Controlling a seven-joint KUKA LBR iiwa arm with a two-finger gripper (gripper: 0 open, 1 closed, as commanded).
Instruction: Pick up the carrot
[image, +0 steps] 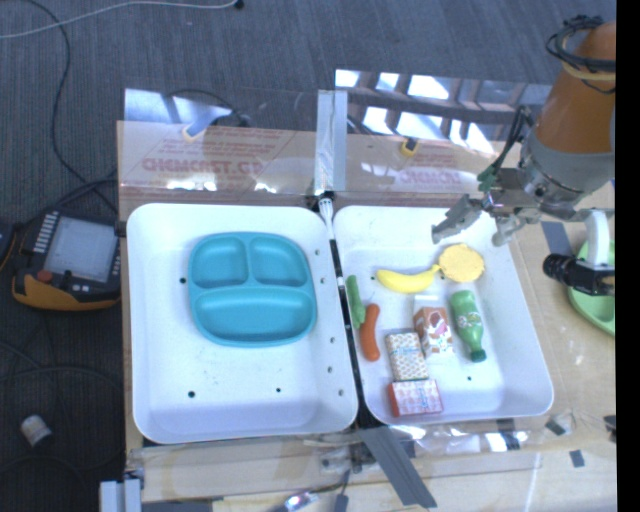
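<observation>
The carrot (370, 332) is a small orange stick lying near the left wall of the right bin (520, 385). A green piece (354, 299) sits right at its upper end. My gripper (477, 226) hangs over the far part of the right bin, up and to the right of the carrot and well apart from it. Its two fingers are spread open with nothing between them. A yellow round piece (462, 263) lies just below the gripper.
Around the carrot lie a banana (408, 281), a green bottle (467, 323) and three small cartons (406, 354). The left bin (160, 400) holds a blue divided plate (250, 288). A green object (598, 300) sits on the bench to the right.
</observation>
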